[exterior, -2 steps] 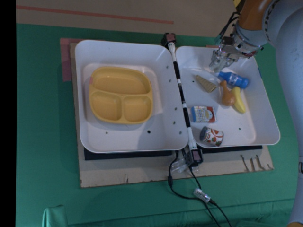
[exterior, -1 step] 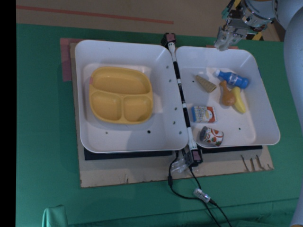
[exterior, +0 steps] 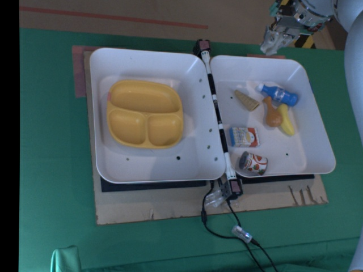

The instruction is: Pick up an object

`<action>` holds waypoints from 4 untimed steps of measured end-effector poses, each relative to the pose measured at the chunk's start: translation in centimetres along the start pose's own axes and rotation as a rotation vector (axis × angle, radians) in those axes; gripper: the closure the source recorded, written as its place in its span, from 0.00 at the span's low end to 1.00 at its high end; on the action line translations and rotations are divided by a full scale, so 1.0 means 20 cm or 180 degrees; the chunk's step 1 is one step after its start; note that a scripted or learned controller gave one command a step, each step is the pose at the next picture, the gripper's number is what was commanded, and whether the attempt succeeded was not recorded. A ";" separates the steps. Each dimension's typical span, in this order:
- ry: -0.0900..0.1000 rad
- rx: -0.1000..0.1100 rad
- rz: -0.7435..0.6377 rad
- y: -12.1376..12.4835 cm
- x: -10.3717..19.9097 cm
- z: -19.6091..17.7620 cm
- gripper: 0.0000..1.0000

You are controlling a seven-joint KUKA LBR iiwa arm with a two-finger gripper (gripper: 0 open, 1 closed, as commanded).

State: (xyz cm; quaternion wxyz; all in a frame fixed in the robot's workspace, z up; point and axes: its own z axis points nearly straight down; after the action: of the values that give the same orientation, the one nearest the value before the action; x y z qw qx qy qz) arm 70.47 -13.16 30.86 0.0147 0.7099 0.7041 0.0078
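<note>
You have six items in the right bin (exterior: 317, 152): cone (exterior: 247, 100), bottle (exterior: 279, 94), drumstick (exterior: 271, 113), banana (exterior: 286, 121), box (exterior: 244, 136), can (exterior: 252, 162). One yellow tray (exterior: 145, 113) sits in the left bin (exterior: 99, 152). The end effector (exterior: 272, 43) hovers above the right bin's far rim, holding nothing.

Two white bins (exterior: 99, 123), one yellow tray (exterior: 145, 113), six toy foods (exterior: 244, 136).

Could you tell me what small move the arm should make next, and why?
Probably bring the gripper forward and down over the right bin, toward the blue bottle. The gripper hangs above that bin's far rim with nothing between its fingers, and the bottle is the nearest item.
</note>
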 end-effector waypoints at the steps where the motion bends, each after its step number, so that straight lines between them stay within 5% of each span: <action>1: -0.0015 -0.0052 0.0011 0.01 0.00 -0.10 1.00; 2: -0.0017 -0.0050 0.0012 0.01 0.00 -0.10 0.00; 3: 0.0002 0.0068 0.0003 -0.02 -0.29 0.12 0.00; 4: 0.0002 0.0065 0.0001 -0.02 -0.29 0.12 0.00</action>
State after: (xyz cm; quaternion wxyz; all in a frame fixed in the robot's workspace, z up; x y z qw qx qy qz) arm 70.11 -19.03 28.59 0.0071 0.7102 0.7040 0.0008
